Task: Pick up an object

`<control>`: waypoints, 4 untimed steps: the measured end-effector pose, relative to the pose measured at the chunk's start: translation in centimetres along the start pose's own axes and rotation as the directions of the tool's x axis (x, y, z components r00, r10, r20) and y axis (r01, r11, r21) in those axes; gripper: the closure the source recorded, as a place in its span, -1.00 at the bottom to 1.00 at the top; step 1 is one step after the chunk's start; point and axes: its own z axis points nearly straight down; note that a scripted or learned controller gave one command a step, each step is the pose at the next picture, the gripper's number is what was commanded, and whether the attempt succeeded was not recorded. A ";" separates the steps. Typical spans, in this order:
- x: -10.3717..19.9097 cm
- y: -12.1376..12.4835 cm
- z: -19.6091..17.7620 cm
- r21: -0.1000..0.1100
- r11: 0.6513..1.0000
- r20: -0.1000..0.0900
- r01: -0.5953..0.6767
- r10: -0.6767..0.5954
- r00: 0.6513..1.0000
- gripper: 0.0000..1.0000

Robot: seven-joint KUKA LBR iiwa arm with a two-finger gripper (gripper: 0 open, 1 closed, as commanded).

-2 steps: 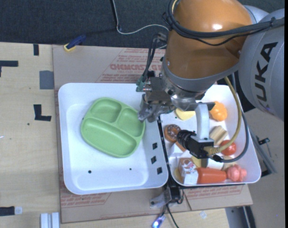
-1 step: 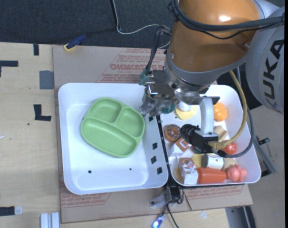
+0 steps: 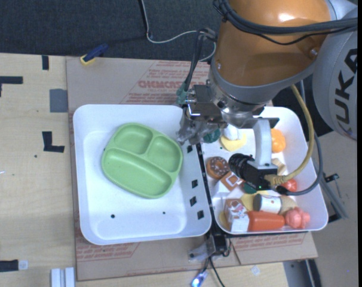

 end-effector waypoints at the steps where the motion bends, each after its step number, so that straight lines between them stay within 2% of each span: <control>1: 0.1 0.0 -0.9 0.002 1.000 0.000 0.002 -0.002 1.000 1.00; 4: 0.3 0.0 -3.8 0.008 1.000 0.000 0.008 -0.008 1.000 1.00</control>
